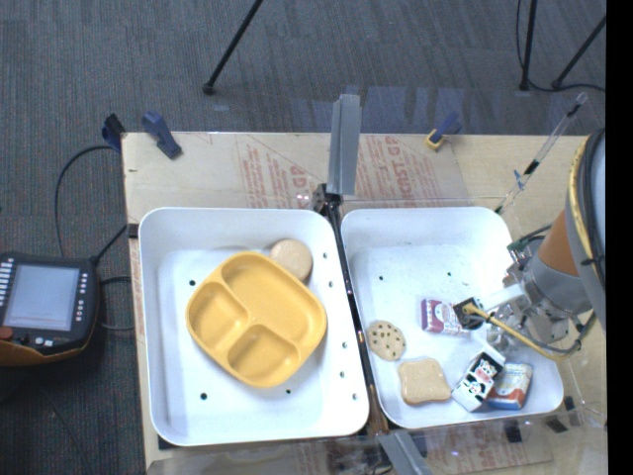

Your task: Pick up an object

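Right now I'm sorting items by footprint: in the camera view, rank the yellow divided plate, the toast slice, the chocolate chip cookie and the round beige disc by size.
1. yellow divided plate, by far largest
2. toast slice
3. round beige disc, partly hidden behind the plate's edge
4. chocolate chip cookie
The disc and cookie look alike, so their order is unsure.

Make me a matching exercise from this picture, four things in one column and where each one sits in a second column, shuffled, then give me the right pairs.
Things:
1. yellow divided plate
2. chocolate chip cookie
3. slice of toast
4. round beige disc

Places:
A. right bin, near its front edge
B. left bin, filling its middle
C. left bin, at the plate's far right corner
D. right bin, close to its left wall

Pairs: 1-B, 2-D, 3-A, 4-C
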Controlling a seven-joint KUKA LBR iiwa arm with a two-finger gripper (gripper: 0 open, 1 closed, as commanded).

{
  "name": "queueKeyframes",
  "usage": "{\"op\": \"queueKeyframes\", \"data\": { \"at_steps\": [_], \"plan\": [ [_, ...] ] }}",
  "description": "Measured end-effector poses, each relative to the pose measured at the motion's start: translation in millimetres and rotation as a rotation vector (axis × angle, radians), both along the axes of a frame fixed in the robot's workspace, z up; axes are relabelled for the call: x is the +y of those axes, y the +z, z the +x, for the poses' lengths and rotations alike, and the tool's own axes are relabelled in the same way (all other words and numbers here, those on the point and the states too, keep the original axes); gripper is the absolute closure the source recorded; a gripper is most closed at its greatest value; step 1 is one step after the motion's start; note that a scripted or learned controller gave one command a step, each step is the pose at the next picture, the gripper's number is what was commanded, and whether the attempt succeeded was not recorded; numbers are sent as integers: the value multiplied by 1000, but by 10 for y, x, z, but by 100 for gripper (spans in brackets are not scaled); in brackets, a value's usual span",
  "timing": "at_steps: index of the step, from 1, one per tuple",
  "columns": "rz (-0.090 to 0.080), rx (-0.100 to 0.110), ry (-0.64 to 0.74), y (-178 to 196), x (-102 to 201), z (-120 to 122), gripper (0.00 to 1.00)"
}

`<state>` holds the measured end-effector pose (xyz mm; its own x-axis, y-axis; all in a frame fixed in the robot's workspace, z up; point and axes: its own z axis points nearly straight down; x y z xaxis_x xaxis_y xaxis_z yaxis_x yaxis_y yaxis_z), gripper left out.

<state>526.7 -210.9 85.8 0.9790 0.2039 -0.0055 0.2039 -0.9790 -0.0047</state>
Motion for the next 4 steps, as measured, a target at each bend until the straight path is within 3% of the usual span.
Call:
{"op": "queueKeyframes", "data": {
  "at_steps": [1,2,3,4],
  "plan": [
    [3,5,5,87,17,-3,100],
    [1,-12,23,718,815,894,100],
    [0,-7,3,1020,1581,1005,100],
    [0,-4,-3,1004,2099,1034,100]
  ]
}}
